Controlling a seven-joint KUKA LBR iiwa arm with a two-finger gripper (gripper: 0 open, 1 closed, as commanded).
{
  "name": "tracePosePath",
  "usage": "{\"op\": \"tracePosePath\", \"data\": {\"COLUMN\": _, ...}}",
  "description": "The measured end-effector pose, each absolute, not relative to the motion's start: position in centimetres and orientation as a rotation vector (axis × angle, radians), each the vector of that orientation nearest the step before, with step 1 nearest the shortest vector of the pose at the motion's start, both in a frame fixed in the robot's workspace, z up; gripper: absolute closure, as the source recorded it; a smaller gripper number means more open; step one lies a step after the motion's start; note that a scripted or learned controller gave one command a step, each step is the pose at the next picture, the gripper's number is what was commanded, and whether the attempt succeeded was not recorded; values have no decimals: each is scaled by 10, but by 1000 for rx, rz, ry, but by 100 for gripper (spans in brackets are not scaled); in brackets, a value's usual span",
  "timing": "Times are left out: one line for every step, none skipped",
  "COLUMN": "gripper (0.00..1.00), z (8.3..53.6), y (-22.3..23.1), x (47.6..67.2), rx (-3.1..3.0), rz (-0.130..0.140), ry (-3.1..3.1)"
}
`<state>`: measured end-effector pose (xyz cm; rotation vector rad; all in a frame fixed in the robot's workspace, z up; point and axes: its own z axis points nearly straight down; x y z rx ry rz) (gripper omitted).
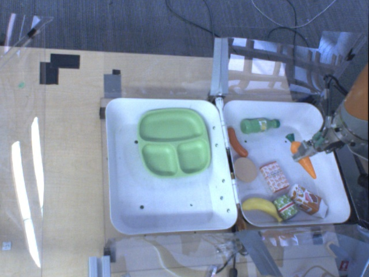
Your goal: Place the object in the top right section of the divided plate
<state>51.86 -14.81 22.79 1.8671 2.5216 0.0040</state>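
Near edge of rt bin (pixel 331 215): banana (pixel 260 208), two small cartons. Mid: pincer (pixel 305 149) w/ fingers closed on carrot (pixel 304 159), low over the bin's rt side. Left bin (pixel 124 201) holds green divided plate (pixel 173 140), nothing in its sections. Far: green bottle (pixel 259 125).

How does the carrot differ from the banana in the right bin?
The carrot is orange with a green top; the banana is yellow. The carrot lies near the right wall, straight and tapered; the banana lies at the front edge, curved. The tool is right at the carrot, far from the banana. Both lie flat in the right bin.
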Motion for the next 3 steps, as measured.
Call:
{"op": "tracePosePath", "data": {"gripper": 100, "z": 241, "y": -70, "x": 554, "rx": 1505, "rz": 2, "ry": 2755}}
{"op": "tracePosePath", "data": {"gripper": 100, "z": 268, "y": -20, "x": 616, "rx": 1509, "rz": 4, "ry": 2752}}
{"op": "tracePosePath", "data": {"gripper": 100, "z": 240, "y": 57, "x": 647, "rx": 1628, "rz": 3, "ry": 2684}}
